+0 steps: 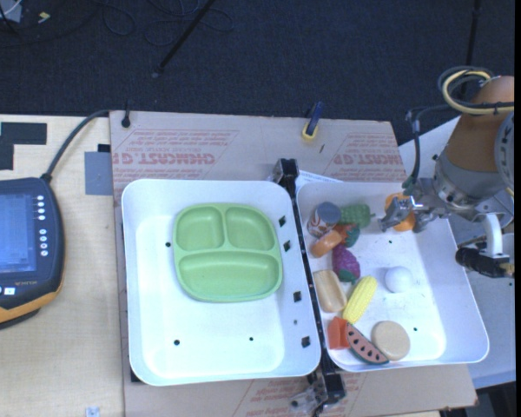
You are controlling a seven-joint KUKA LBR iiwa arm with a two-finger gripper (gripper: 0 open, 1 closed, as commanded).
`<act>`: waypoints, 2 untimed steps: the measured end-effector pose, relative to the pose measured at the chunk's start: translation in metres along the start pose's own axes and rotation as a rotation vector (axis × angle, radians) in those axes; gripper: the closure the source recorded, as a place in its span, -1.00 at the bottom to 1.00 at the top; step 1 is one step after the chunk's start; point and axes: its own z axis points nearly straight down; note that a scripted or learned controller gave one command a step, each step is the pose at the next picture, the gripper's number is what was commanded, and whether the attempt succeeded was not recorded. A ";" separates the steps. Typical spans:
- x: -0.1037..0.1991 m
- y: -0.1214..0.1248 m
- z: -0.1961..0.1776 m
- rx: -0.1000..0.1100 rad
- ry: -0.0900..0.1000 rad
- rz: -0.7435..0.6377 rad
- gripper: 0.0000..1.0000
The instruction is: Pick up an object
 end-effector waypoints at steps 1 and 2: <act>0.003 0.000 -0.044 -0.001 0.000 -0.001 1.00; 0.001 0.000 -0.088 -0.001 0.000 -0.001 1.00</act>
